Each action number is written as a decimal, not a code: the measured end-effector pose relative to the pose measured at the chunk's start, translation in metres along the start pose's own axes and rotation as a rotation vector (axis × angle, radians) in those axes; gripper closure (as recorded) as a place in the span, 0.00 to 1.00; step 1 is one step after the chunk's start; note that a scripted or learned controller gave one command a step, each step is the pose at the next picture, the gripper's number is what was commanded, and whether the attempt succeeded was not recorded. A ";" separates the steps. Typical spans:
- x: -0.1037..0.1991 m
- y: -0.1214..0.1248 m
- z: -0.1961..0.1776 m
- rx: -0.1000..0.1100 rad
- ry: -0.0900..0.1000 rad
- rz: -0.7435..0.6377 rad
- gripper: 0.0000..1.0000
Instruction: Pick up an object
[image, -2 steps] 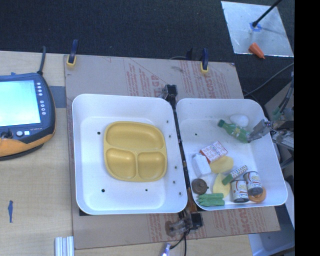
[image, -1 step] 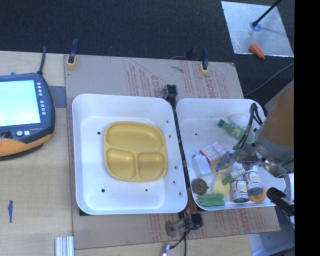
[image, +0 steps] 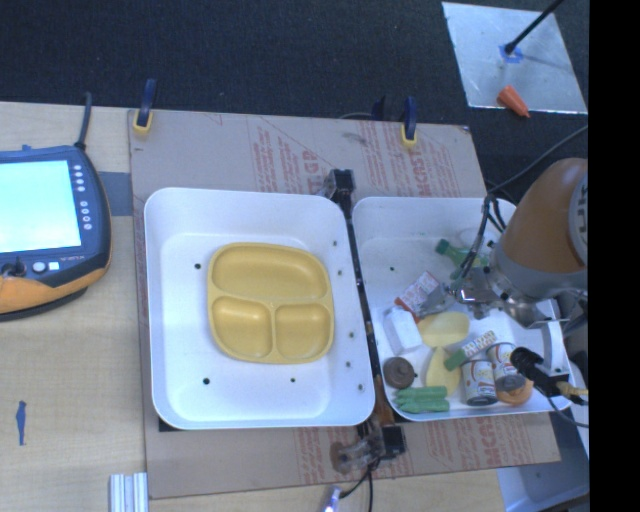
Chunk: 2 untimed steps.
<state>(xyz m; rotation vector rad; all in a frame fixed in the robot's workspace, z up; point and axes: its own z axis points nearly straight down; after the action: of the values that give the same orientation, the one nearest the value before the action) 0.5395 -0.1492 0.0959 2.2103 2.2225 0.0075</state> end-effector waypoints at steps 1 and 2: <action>-0.002 -0.062 0.003 0.009 0.001 -0.001 0.00; 0.020 -0.020 0.004 0.011 0.001 -0.002 0.00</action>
<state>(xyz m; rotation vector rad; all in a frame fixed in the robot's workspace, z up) 0.5194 -0.1296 0.0919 2.2140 2.2310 -0.0033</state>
